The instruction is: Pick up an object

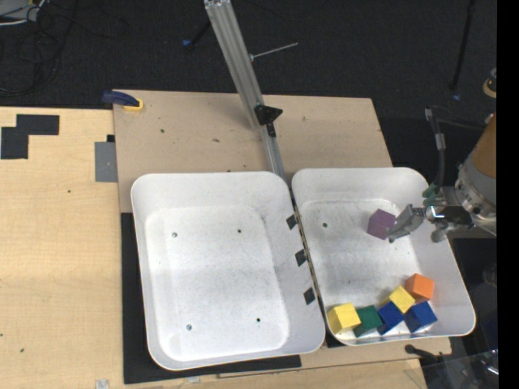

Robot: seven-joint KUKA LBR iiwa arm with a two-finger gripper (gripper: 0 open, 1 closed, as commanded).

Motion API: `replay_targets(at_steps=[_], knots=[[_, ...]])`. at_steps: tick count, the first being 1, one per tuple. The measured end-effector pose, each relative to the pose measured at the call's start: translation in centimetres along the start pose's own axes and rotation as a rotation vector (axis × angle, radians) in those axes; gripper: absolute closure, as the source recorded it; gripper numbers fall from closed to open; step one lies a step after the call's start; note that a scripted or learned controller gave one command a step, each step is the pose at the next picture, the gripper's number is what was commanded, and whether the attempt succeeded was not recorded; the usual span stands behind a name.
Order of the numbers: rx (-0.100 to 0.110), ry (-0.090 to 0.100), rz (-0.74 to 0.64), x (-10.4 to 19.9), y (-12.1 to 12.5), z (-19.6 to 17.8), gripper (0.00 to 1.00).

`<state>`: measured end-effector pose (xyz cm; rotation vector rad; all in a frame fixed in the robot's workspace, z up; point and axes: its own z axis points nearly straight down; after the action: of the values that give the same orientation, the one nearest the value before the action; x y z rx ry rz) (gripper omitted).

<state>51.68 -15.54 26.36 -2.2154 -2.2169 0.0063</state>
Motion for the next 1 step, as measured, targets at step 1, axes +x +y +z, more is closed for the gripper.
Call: replay_targets(at_steps=[1], knots=[[-0.005, -0.001, 0.003, -0.09, 0.05, -0.23, 0.0]])
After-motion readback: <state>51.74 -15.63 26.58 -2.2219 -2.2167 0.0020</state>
